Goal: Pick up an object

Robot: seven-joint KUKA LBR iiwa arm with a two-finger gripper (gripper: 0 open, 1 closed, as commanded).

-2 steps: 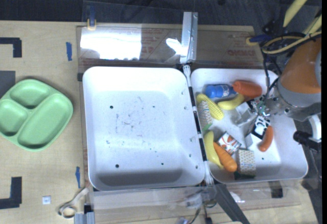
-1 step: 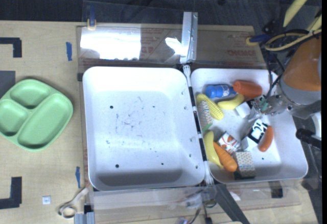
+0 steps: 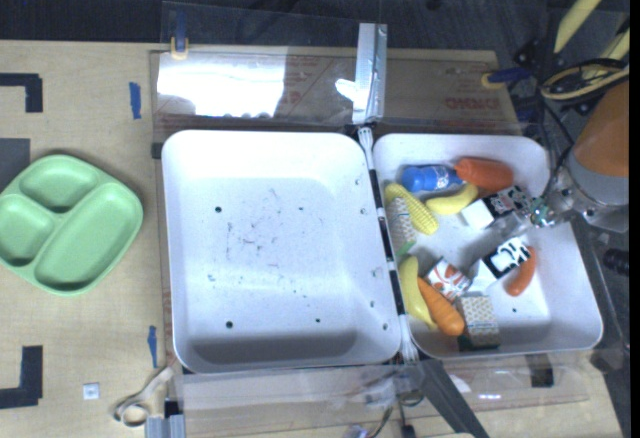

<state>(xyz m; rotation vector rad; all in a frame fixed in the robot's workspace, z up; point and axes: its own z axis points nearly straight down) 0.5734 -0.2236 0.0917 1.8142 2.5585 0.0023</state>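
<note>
**Arm low over the crowded right bin**

The grey arm (image 3: 600, 171) reaches in from the right, wrist angled down; its jaws (image 3: 512, 216) hang over the right bin (image 3: 575, 321). Their opening cannot be told. Below lie smooth plastic toys: a bumpy corn cob (image 3: 413, 209), a carrot (image 3: 440, 304) and a red sausage (image 3: 521, 274).

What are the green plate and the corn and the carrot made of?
The green plate looks like smooth moulded plastic: one even colour, soft rounded compartments, a slight sheen. The corn and the carrot in the right bin look like toy plastic food, with flat bright colour and faint glossy spots. They could be rubber or foam; the picture is too small to tell.
</note>
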